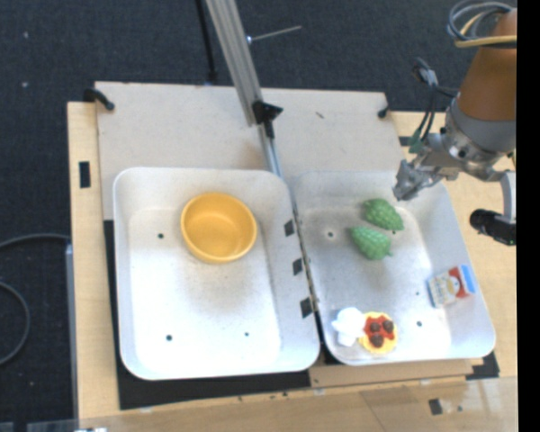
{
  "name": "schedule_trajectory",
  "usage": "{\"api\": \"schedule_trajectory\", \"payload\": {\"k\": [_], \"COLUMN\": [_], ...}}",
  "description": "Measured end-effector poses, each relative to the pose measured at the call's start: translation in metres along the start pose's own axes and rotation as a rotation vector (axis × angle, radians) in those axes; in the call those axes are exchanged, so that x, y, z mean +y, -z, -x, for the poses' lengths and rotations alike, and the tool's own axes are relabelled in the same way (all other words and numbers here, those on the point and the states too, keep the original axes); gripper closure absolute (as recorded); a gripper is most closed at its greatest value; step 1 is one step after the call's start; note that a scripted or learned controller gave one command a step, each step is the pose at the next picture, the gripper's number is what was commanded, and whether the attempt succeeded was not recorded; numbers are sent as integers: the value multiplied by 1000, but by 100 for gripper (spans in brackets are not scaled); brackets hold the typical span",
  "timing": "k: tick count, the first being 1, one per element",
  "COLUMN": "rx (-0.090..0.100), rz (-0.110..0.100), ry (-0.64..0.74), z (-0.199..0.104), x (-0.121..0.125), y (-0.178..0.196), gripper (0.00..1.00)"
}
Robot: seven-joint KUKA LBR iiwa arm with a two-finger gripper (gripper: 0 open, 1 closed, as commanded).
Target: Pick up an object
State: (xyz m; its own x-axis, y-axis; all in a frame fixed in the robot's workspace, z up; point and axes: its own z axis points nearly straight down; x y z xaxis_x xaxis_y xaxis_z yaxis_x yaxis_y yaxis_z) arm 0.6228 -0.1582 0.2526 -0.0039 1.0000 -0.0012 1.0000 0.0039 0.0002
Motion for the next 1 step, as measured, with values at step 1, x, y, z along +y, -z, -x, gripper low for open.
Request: {"api": "schedule_trajectory", "payload": {"k": [1], "rx": [0], "rz": [1], "ry": [1], "z": [-42], "x": [-12], "y": [-8], "gripper": [100]}}
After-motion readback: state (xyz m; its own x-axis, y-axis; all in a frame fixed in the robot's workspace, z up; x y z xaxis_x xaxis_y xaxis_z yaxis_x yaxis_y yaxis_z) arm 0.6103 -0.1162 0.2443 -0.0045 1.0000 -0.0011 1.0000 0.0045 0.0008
